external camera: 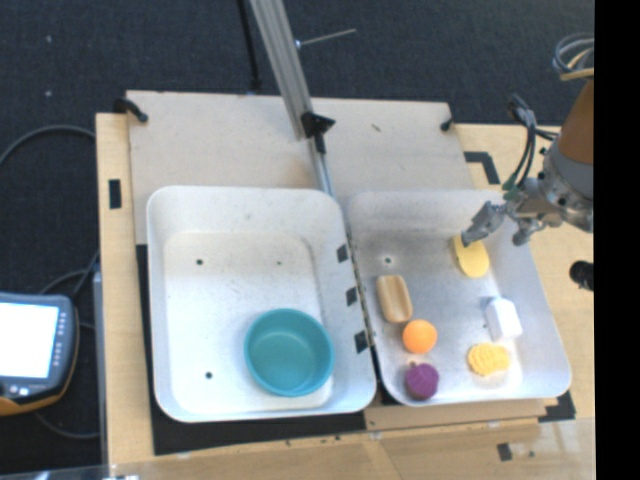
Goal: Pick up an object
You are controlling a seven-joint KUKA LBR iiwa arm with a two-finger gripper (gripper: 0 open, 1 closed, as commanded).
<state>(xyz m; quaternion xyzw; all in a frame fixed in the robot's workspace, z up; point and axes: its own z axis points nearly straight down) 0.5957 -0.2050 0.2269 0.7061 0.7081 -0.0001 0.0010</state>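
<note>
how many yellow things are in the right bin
2. One yellow piece lies near the bin's upper right, just below the gripper. The other, ridged yellow piece sits at the lower right, below a white block.

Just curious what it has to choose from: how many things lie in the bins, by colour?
Yellow: 2, one by the gripper, one lower
Orange: 1
Purple: 1
Tan: 1
White: 1
Teal: 1 bowl
Total: 7

Flat yellow oval piece [473, 259], lying in right white bin [440, 218] near far edge, apart from other items.
</note>
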